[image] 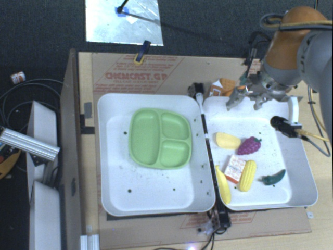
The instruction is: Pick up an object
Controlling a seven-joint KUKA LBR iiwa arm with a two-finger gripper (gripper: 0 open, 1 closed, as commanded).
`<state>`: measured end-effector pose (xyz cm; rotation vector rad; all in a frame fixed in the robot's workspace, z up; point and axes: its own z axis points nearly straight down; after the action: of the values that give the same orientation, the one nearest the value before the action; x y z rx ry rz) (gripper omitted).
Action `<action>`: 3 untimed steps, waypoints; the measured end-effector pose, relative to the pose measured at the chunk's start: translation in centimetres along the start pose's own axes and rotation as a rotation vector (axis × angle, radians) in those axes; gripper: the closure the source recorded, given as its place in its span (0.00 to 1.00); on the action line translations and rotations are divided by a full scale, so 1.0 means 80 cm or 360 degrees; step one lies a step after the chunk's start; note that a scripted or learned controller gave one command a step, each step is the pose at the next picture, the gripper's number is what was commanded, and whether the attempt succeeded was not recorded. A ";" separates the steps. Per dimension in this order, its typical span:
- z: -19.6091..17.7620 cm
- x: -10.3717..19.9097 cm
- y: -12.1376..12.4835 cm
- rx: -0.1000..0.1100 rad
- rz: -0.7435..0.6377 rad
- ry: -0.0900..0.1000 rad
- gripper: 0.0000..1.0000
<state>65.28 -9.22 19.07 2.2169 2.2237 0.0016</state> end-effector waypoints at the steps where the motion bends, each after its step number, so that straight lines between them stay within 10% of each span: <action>1: 0.139 -0.037 -0.046 0.0006 0.0011 0.0001 0.00; 3: 0.130 -0.087 -0.149 -0.0005 0.0007 0.0000 0.00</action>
<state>53.41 -16.22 8.63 2.2197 2.2175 0.0050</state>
